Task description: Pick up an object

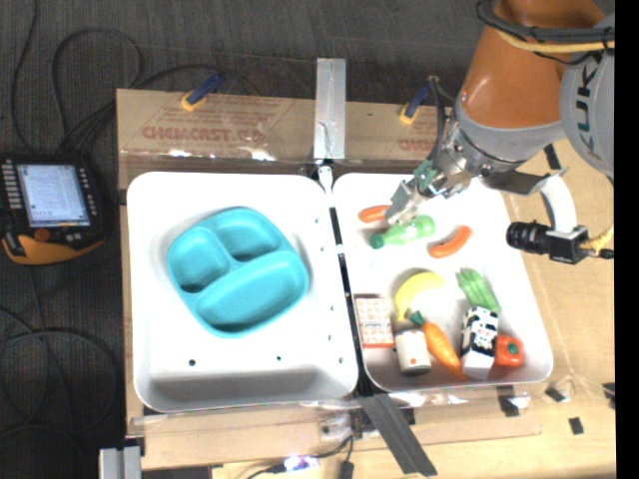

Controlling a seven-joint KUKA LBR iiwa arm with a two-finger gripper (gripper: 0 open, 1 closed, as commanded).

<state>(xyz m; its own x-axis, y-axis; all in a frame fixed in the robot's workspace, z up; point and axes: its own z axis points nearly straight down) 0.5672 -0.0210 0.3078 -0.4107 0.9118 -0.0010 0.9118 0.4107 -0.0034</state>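
Seen from above: gripper [403, 204] low over the right bin [529, 297], fingers slightly parted, nothing visibly held. Green toy [407, 232] lying just below the fingertips at six o'clock; small orange piece [372, 213] at nine o'clock; orange sausage [451, 240] at four o'clock.

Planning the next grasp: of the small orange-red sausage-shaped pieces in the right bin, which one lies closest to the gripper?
The orange piece at the bin's far left, just left of the gripper and above the green vegetable. The other sausage piece lies farther right, apart.
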